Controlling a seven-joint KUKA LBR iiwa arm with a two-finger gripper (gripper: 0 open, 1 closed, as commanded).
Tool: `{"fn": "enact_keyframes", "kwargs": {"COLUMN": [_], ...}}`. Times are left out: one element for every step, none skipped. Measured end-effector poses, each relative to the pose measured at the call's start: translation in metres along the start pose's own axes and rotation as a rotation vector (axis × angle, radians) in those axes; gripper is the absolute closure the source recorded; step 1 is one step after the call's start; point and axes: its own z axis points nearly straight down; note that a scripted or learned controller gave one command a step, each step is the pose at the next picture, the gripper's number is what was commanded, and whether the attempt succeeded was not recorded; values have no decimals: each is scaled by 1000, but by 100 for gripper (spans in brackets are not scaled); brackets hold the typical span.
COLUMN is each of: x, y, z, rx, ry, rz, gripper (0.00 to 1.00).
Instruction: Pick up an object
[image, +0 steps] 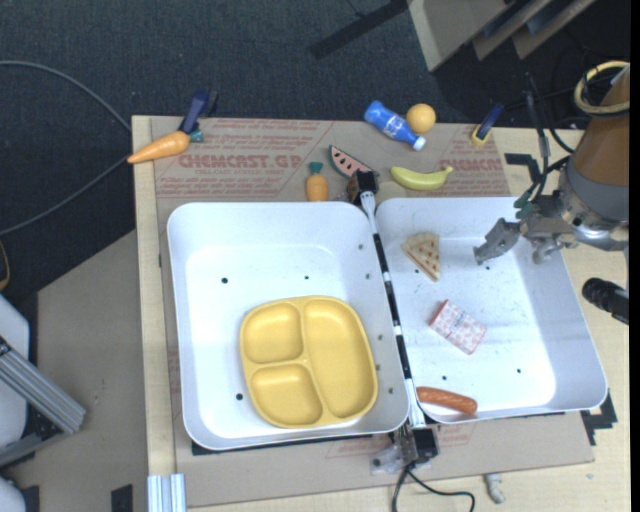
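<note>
Dark carpet surrounds a wooden bench (150, 330) on which two white bins are set side by side. A yellow divided plate (308, 360) is seen in the left bin (200, 250). In the right bin (560, 340), within reach, lie a waffle wedge (424, 255), a pink wafer block (457, 327) and a sausage (446, 401). The gripper (515, 240) is held open and empty above that bin's far side, nearest the waffle wedge, probably poised for a descent.

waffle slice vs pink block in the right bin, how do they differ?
The waffle slice is tan and wedge-shaped; the pink block is pink-and-white and rectangular. The waffle slice lies near the bin's far left corner, close to the divider; the pink block lies nearer the middle. Both are small, lie flat on the right bin floor, and are untouched by the gripper.
</note>
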Motion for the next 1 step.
{"fn": "enact_keyframes", "kwargs": {"x": [61], "y": [29], "z": [51], "rx": [2], "ry": [1], "rz": [-1], "gripper": [0]}}
